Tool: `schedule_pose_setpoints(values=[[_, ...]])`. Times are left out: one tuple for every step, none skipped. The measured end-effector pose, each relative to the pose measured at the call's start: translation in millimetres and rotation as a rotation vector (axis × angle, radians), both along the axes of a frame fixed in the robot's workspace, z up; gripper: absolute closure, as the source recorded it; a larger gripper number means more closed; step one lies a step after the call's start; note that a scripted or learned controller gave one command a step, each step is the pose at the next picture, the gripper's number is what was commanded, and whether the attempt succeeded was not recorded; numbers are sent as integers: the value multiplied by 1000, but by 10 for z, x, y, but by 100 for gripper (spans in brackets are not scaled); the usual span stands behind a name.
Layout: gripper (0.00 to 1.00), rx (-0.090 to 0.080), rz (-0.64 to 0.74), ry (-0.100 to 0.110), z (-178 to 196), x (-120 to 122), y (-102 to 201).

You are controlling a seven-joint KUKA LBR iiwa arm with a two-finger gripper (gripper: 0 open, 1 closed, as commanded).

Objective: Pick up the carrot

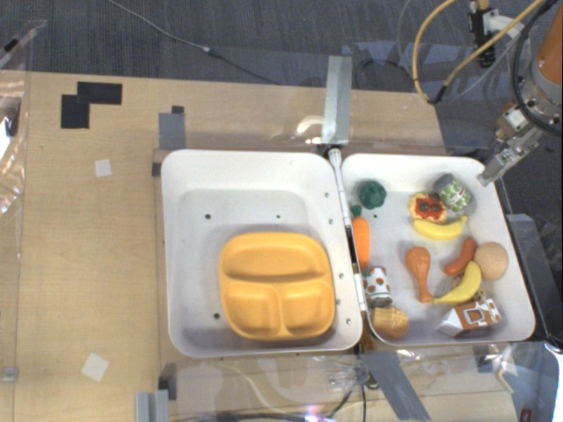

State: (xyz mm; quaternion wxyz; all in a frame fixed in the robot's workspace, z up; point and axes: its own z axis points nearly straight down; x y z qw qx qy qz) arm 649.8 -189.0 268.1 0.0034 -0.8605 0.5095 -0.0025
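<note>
Where bins meet, carrot [361, 243] lies untouched.

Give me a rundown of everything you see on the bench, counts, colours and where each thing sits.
bins: two, white, side by side on the bench
divided tray: one, yellow, left bin
carrot: one, orange, right bin against its left wall
broccoli: one, dark green, above the carrot
bananas: two, yellow, right bin middle and lower right
drumstick: one, orange-brown, right bin centre
sausage: one, red-orange, beside the drumstick
egg: one, tan, right side
carton: one, white and brown, lower right corner
pincer: one, grey, over the right bin's upper right corner
</note>
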Motion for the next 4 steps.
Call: schedule_pose_setpoints(values=[[100, 1, -264, 4, -253, -529, -51], [100, -3, 201, -1, -19, 3, 19], [100, -5, 273, 5, -283, -1396, -134], [100, -10, 725, -3, 325, -1230, -46]])
